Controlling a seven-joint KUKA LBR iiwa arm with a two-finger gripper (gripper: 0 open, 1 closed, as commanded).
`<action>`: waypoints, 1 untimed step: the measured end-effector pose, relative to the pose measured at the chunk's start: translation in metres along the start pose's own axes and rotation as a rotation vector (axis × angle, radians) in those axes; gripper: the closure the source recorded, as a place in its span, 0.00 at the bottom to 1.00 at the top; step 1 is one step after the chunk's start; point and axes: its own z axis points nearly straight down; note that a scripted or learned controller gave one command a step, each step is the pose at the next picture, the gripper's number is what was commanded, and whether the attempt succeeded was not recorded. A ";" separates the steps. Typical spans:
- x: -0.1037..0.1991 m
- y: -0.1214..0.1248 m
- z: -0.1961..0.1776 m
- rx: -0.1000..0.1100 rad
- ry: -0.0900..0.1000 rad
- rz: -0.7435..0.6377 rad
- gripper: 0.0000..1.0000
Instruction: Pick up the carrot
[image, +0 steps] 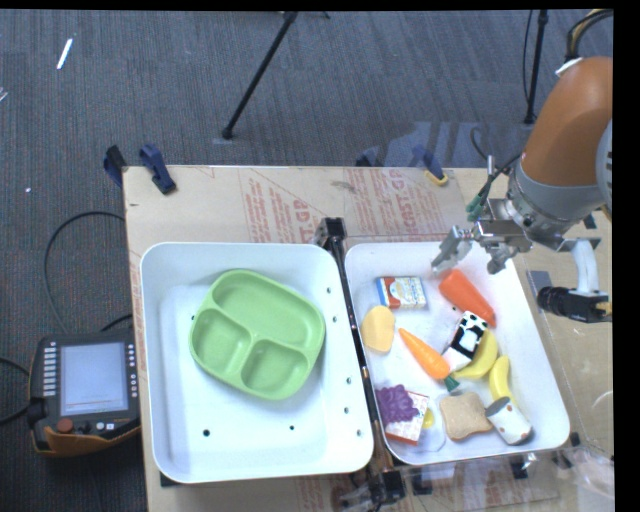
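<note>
Carrot (424, 354) lies slantwise in the middle of the right bin (540, 330), between the yellow wedge (378, 328) and the banana (483, 356). It looks like light, stiff, smooth plastic, likely slippery; grasping across the thicker upper end seems best. End effector (470, 255) hovers near the bin's far edge, fingers spread, holding nothing, above an orange piece (468, 296).

I'm looking at a robotics lab. Grey carpet floor, tripod legs (262, 72) at upper centre of frame, teach pendant (88, 385) on the floor at lower left, blue clamps (156, 168) holding the plywood bench top (250, 200), two white bins (165, 300) of toy food.
</note>
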 end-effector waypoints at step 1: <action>0.016 -0.078 0.141 0.013 0.005 -0.166 0.00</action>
